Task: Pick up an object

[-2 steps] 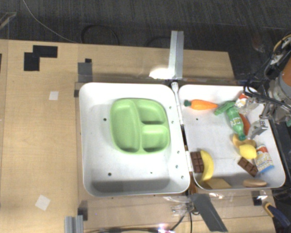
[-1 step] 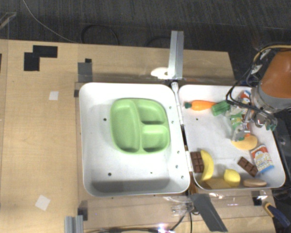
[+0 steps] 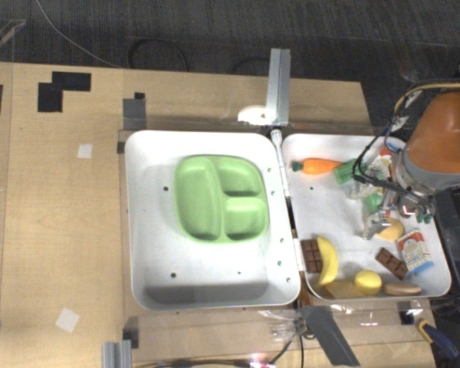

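My gripper [image 3: 378, 221] hangs low over the right bin [image 3: 330, 198], in its right half, under the grey wrist and the orange band [image 3: 443, 133]. A small pale yellow object [image 3: 393, 231] lies right beside the gripper's tip; I cannot tell if they touch. An orange carrot with a green top [image 3: 320, 166] lies at the bin's back left. A banana [image 3: 329, 259], a lemon [image 3: 368, 282] and a brown chocolate bar [image 3: 311, 254] sit along the front left. A second chocolate piece [image 3: 391, 262] and a small red and white carton [image 3: 415, 251] lie at the front right.
The left bin [image 3: 149, 228] holds a green divided plate [image 3: 218, 198]. A metal post [image 3: 279, 87] stands behind the wall between the bins. A tan elongated item [image 3: 402, 288] rests against the right bin's front wall. Cables loop around the wrist.
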`<state>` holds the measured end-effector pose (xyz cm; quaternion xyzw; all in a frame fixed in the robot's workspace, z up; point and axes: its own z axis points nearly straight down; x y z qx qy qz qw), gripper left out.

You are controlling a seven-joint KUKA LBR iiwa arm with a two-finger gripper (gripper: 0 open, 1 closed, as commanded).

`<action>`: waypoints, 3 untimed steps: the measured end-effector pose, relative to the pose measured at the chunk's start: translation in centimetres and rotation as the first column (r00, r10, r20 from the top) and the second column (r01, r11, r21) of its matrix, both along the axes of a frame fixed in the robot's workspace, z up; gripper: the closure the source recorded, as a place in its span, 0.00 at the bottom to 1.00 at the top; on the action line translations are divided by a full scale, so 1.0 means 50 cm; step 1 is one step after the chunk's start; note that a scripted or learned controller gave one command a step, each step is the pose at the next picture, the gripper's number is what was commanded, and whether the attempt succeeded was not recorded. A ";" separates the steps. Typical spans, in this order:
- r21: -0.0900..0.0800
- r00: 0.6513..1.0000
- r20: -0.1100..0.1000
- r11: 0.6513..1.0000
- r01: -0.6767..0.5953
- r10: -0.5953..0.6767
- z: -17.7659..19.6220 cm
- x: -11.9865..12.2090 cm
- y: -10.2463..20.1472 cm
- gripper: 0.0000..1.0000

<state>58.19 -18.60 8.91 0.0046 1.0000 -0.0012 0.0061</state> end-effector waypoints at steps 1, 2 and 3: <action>0.004 1.000 0.004 1.000 0.021 -0.021 0.002 -0.005 0.169 0.00; 0.002 0.996 0.007 0.996 0.084 -0.084 0.005 -0.125 0.192 0.00; -0.007 0.965 0.010 0.965 -0.263 0.263 0.005 -0.176 0.107 0.00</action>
